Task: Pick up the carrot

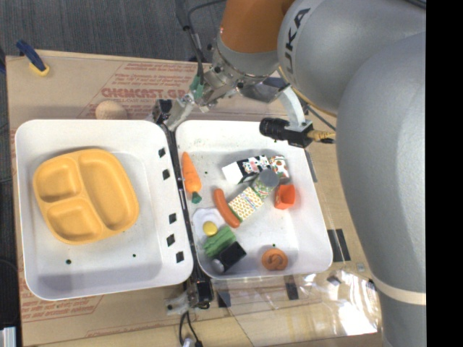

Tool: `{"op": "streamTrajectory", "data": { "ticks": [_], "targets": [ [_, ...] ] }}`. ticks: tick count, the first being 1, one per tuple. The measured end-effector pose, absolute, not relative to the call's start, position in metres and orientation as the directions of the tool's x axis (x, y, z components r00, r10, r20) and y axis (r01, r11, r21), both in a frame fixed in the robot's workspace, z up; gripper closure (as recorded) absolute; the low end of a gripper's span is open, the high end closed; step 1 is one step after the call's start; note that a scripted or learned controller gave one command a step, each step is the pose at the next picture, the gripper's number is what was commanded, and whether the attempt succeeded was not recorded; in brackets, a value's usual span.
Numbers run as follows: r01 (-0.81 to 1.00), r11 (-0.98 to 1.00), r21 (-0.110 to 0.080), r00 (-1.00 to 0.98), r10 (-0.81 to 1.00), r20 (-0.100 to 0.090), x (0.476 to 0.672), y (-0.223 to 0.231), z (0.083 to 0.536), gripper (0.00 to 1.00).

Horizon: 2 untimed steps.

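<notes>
Orange and slim, the carrot (190,174) lies in the right bin (318,230), close along its left wall, with the green end pointing toward the front of the table (65,67). Nothing touches it. Just beside it, more to the middle of the bin, lies a reddish sausage-shaped toy (225,207), and past that a patterned packet (247,202), a small red cup (285,196) and some other small things crowded together. The left bin (29,266) holds a yellow divided plate (85,194).

From where I stand, the gripper (205,90) hangs over the far rim of the bins, near the place where they meet, and well apart from the carrot. About the jaws I cannot tell if they are open or closed; they are too small and mixed with cables.

I judge the task is at its first step, the approach, and the pick is not yet begun. The next move calls for bringing the jaws toward the front and down over the middle of the carrot, turned so they close across its narrow width. The wall is very near on one side, so there is little room for one finger there.
</notes>
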<state>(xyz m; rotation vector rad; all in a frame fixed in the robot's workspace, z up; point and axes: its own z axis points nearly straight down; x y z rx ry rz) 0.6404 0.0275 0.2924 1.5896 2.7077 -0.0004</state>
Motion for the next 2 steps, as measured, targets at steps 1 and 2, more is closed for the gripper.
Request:
{"op": "streamTrajectory", "data": {
  "ticks": [1,2],
  "targets": [
    [0.807,0.590,-0.012,-0.590,0.807,0.006,0.579,-0.006,0.193,0.00],
    [0.940,0.342,-0.001,-0.342,0.940,-0.003,0.627,-0.050,0.191,0.00]
  ]
}}
